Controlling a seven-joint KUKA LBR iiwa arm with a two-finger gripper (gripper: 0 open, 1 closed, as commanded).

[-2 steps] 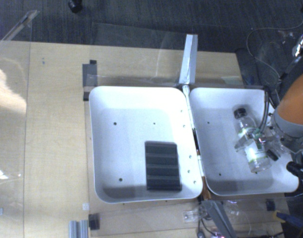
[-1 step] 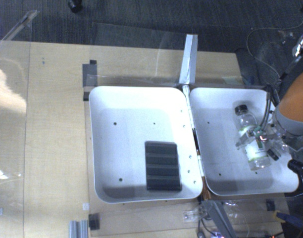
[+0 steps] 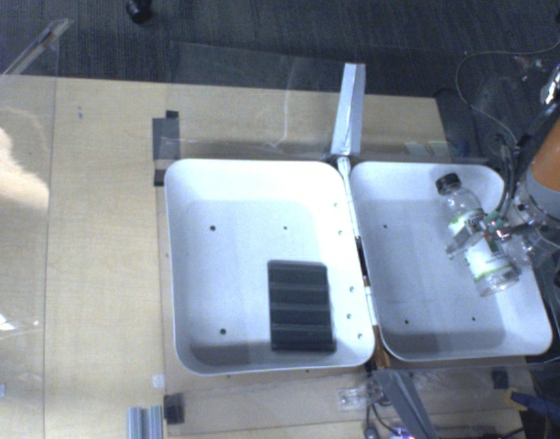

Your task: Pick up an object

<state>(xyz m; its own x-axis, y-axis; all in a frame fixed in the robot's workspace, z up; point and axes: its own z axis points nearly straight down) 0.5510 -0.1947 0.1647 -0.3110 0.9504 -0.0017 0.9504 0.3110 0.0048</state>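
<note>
Two shallow white plastic bins side by side on pale wooden bench [image 3: 97, 273].

Left bin [image 3: 198, 208]: one black ribbed rectangular block [image 3: 301, 306], lying flat near the front wall, untouched, well apart from the arm.

Right bin [image 3: 399, 273]: clear plastic bottle with dark cap [image 3: 474, 238], lying on its side along the right half, cap toward the back wall, base toward the front right. Label or contents hard to read through glare.

Grey arm with orange band [image 3: 553, 158] reaching in from the right edge. Two-finger gripper [image 3: 493, 228] low over the bottle's middle, metal parts overlapping the clear body. Finger spacing lost against the transparent plastic and clutter: cannot tell whether apart, together, or clamped on the bottle.

Progress, judged: approach done, gripper down at the likely target. Bottle apparently resting on the bin floor, not lifted. No confirmed grasp. Left to do: secure closure across the bottle body, then raise clear of the bin. Round, slick bottle likely to roll or slip out if pinched off-centre.
</note>
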